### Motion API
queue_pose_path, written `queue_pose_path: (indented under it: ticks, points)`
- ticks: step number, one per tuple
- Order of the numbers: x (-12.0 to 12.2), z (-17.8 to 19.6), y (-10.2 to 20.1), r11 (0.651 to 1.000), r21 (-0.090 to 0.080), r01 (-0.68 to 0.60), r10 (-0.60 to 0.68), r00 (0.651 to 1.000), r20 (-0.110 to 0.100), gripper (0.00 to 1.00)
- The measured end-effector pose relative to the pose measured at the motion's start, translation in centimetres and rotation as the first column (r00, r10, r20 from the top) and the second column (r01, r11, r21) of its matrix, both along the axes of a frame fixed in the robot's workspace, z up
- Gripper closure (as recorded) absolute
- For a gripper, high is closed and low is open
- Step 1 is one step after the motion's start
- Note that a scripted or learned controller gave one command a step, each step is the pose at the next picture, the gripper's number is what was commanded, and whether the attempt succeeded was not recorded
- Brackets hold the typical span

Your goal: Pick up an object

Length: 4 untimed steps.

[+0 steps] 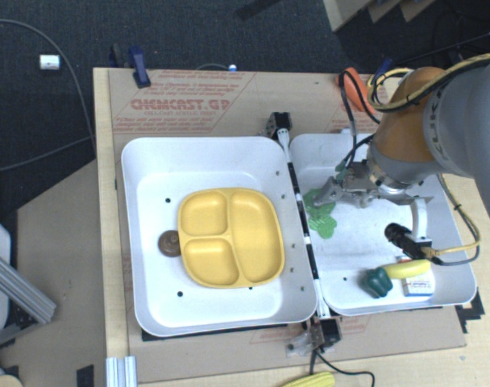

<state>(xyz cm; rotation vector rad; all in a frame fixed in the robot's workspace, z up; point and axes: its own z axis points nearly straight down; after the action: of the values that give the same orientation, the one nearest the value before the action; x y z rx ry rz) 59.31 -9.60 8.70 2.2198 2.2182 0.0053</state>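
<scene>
My gripper (pixel 326 193) hangs low over the left part of the right bin (pixel 454 216), on the grey arm with the orange band that comes in from the right. Its tip sits directly over a light green soft thing (pixel 322 221) lying near the wall between the bins, and I cannot make out whether it touches. Toward the front of the same bin lie a dark teal object (pixel 379 281), a yellow banana-shaped piece (pixel 409 269) and a small white box (pixel 420 288).
In the left bin (pixel 148 168) rests a yellow divided plate (pixel 230 237), with a small brown round thing (pixel 169 243) by its left edge. Both bins stand on a cardboard sheet (pixel 180 99) on the bench.
</scene>
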Motion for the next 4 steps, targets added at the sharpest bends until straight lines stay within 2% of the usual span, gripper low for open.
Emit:
queue_pose_path:
  ticks: [3,4]
  points:
    - [0.05,-0.08,0.40,1.000,-0.001,0.000,0.000,1.000,0.000,0.00]
    - [-0.88,-0.09,0.16,1.000,0.000,0.000,0.000,1.000,-0.002,0.00]
